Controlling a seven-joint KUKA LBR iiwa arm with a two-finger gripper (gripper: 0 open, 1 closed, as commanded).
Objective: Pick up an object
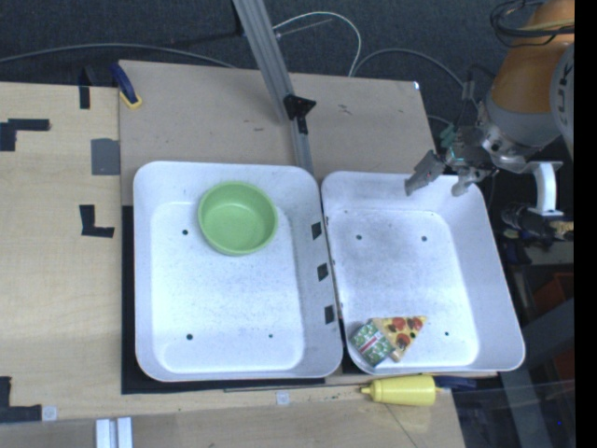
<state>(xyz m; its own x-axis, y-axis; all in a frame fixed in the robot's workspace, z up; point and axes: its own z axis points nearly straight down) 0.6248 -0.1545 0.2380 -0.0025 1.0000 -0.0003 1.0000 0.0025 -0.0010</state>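
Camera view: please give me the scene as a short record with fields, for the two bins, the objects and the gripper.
left bin: holds a green bowl, upright, near its far side
right bin: holds a small colourful packet in its near left corner
yellow bottle: lies on its side on the bench, just outside the right bin's near edge
gripper: over the right bin's far right corner, fingers apart, nothing between them
task state: no object picked up yet
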